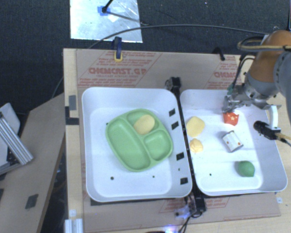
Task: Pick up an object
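My gripper (pixel 231 105) hangs over the upper part of the right bin (pixel 269 176), reaching in from the right. A small red object (pixel 231 118) sits directly under its tip, touching or very close to it. The same bin holds a white and grey block (pixel 232 141), a green ball (pixel 245 168), a larger yellow piece (pixel 195 126) and a smaller yellow piece (pixel 196 145) near the left wall.
The left bin (pixel 99 178) carries a green divided plate (pixel 131 147) with a yellow object (pixel 145 124) in its upper compartment. Black clips line the wall between the two bins. A blue and yellow clamp (pixel 117 48) stands at the board's back edge.
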### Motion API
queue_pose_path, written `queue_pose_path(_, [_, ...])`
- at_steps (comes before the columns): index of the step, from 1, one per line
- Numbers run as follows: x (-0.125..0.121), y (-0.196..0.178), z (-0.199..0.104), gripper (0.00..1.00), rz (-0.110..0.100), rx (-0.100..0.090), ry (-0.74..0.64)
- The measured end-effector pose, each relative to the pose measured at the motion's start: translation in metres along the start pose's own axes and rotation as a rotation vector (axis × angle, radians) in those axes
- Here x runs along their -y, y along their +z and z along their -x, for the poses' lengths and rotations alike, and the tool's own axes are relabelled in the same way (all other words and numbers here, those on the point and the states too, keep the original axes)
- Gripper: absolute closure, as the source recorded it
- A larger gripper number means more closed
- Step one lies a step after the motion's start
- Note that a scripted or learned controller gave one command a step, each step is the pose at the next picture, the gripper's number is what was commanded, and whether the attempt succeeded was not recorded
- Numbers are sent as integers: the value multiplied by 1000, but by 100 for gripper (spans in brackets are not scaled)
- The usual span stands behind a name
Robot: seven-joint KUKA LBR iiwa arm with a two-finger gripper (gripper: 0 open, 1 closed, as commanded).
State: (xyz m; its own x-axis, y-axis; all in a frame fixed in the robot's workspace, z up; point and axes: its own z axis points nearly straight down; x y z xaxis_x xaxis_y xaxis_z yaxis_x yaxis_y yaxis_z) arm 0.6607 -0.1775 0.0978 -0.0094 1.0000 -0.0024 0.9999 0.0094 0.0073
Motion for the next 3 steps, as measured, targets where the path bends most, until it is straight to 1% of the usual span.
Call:
queue_pose_path(2, [8,-108,16,100,0,0,8])
queue_pose_path(3, [6,-163,17,100,1,0,5])
